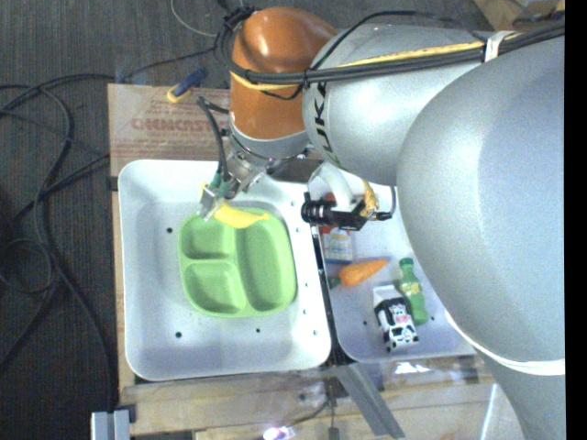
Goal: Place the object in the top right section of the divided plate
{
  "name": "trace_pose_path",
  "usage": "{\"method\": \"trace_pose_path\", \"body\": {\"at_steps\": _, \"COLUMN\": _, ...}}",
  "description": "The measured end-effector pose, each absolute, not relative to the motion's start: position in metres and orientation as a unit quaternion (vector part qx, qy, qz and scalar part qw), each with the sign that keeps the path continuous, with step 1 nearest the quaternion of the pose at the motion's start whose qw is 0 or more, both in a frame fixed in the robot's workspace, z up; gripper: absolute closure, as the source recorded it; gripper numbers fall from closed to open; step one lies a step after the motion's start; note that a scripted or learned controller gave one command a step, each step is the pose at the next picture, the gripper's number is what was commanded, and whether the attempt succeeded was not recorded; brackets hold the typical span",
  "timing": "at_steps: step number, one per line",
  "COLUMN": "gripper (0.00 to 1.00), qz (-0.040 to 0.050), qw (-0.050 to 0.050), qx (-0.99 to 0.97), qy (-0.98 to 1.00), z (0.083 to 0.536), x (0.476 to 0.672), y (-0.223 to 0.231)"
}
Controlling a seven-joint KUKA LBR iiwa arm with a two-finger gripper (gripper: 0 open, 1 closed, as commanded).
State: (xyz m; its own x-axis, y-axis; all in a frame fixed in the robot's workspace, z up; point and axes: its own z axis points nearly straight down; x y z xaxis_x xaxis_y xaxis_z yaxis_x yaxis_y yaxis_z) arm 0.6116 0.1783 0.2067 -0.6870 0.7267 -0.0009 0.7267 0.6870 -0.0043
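Camera view, looking down on both bins. My gripper (218, 196) sits low over the left white bin (147, 246), at the far edge of the green divided plate (238, 264). A yellow object (240, 216) (banana-like, though too small to name surely) lies at the plate's upper rim, right beside my fingertips, partly over the rim of the top right section.

Progress, as I judge it: nearly there. The yellow object is at the plate, touching or overlapping the far edge of the target section, but I cannot say it is settled inside. What is left is confirming it sits in the compartment and letting go.

Jaws: I cannot tell how far apart they stand; my own wrist hides them. Whether I grip the yellow object or merely touch it is unclear.

The right bin (440, 337) bears a carrot (363, 270), a green bottle (410, 291), and a small black-and-white toy (396, 323).
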Motion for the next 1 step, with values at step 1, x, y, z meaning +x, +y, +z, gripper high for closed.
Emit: {"method": "trace_pose_path", "body": {"at_steps": 1, "gripper": 1.00, "qz": 0.0016, "qw": 0.000, "qx": -0.377, "qy": -0.926, "z": 0.1969, "x": 0.6027, "y": 0.1727}}
